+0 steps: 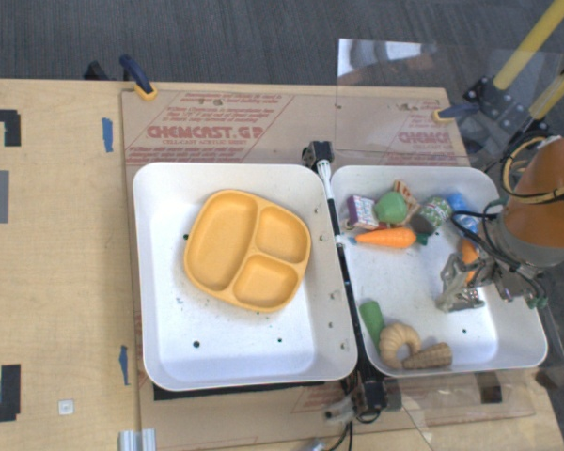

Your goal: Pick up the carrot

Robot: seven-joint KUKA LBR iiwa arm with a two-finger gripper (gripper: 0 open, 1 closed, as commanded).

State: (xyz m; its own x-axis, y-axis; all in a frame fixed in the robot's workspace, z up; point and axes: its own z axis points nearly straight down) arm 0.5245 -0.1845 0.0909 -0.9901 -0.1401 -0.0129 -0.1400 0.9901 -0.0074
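Two bins sit side by side; the carrot [386, 239] lies far-left in the right bin [519, 346]. The gripper [462, 289] hovers right of it, nothing held; finger spread unclear. Approach step: shift left, then descend.

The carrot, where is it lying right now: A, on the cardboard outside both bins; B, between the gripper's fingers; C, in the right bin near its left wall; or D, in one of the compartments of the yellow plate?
C: the carrot lies on the floor of the right bin, close to its left wall, apart from the gripper and from the yellow plate in the left bin.
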